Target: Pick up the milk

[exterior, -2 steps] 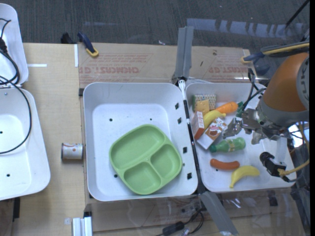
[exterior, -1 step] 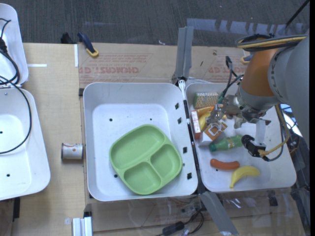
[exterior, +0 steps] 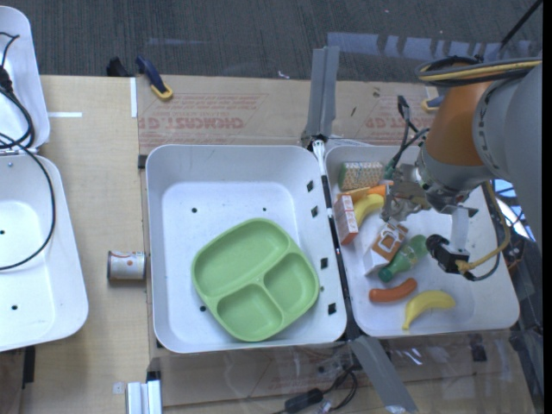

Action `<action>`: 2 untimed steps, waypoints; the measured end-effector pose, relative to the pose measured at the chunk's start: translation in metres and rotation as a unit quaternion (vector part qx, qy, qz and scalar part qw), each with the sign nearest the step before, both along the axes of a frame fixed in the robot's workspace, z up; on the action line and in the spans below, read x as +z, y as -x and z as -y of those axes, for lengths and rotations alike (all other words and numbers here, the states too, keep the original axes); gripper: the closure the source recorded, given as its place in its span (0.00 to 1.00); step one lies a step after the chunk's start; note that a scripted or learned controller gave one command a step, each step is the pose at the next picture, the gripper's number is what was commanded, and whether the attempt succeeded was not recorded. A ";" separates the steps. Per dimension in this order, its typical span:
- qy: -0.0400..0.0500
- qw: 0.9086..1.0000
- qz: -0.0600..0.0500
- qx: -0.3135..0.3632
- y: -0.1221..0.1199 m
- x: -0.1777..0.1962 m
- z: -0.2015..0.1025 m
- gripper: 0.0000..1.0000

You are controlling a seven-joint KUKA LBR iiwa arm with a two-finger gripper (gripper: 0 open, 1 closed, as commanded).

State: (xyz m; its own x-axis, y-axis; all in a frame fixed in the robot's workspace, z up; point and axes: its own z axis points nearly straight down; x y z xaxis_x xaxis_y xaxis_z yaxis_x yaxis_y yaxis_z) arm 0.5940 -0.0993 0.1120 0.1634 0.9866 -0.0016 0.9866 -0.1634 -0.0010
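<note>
Camera view looks down on the bench (exterior: 95,119), and the right bin (exterior: 496,313) is where everything is happening. The arm (exterior: 483,119) comes in over the bin's far right corner, orange band showing above the wrist, and its claw (exterior: 398,207) hangs low over the clutter near the bin's middle. The metal of the wrist hides the claw too much for me to tell whether it is apart or together, and nothing shows plainly gripped in it.

The milk (exterior: 346,218), a small red and white carton, lies against the bin's left wall, just beside the claw but apart from it. Past it, toward the bin's far edge, sits a tan snack box (exterior: 360,174), with a yellow banana (exterior: 369,205) between the two. Just under the claw lies an orange and white packet (exterior: 388,243), touching a green bottle (exterior: 404,260). Nearer the bin's front edge rest a red sausage-like toy (exterior: 392,292) and a second banana (exterior: 428,304).

Left of that bin, the other bin (exterior: 164,231) holds a green divided plate (exterior: 255,279).
</note>
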 end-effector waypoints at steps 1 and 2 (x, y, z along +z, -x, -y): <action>0.000 1.000 0.000 0.000 0.000 0.000 0.000 0.00; 0.000 1.000 -0.001 -0.016 0.019 -0.021 -0.003 0.00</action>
State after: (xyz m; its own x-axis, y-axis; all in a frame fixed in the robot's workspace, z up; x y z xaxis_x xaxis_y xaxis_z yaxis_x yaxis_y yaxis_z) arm 0.5747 -0.0958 0.0907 0.1956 0.9807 -0.0014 0.9807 -0.1956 -0.0037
